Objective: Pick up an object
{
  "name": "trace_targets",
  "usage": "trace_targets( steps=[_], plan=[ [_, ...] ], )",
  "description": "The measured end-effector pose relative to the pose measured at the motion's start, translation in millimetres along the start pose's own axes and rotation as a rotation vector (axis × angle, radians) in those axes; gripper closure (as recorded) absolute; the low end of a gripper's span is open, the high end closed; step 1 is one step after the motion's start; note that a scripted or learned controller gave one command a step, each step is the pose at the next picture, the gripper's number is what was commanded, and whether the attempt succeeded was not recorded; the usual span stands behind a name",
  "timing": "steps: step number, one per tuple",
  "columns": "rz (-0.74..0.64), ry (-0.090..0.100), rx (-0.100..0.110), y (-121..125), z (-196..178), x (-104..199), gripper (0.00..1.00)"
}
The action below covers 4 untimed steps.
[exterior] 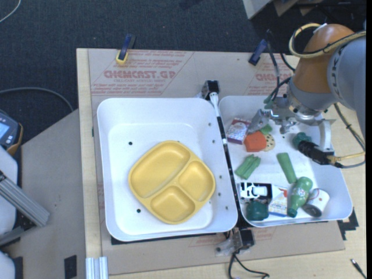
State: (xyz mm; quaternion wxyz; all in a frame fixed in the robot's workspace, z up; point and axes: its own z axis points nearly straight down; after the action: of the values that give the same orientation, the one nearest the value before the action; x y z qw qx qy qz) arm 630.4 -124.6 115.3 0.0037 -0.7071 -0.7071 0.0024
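- One relation governs the coming move: the orange object (254, 141) lies just near of the gripper (263, 120) and slightly to its left, almost directly under the fingertips, in the far-left part of the right bin (343, 190).
- Gripper state: the two fingers stand apart with nothing visibly between them. The gap looks moderate; exact width cannot be judged from this slanted view.
- Target shape: the orange object reads as a rounded lump with no clear long axis, so finger orientation appears uncritical — judgement only.
- Immediate neighbours of the target:
  - a small purple-and-white packet (237, 130) touching or just beside it on the left;
  - a pale round disc with dark dots (268, 142) touching it on the right.
- Other right-bin contents, well apart toward the near side: a green pod (248, 167), a green stick (286, 167), a green bottle (299, 193), a dark-green piece (257, 211), a black-and-white box (256, 189).
- The left bin (110, 156) holds a yellow divided tray (171, 182), which is not involved in this approach.
- Judged requirement: a short descent with a small shift toward the near-left should bracket the orange object.
- Judged risk: a finger may land on the packet or the disc — either contact could push the target aside.
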Motion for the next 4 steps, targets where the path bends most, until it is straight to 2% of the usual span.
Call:
trace_targets(
  steps=[1,2,3,4],
  plan=[
    [0.000,-0.001,-0.004,-0.1,32.2,0.5,0.00],
    [0.001,-0.003,-0.010,1.2,19.3,0.0,1.00],
    [-0.002,-0.003,-0.015,8.8,-32.5,8.0,1.00],
    [-0.001,-0.003,-0.015,0.6,-81.5,8.6,1.00]
  ],
)
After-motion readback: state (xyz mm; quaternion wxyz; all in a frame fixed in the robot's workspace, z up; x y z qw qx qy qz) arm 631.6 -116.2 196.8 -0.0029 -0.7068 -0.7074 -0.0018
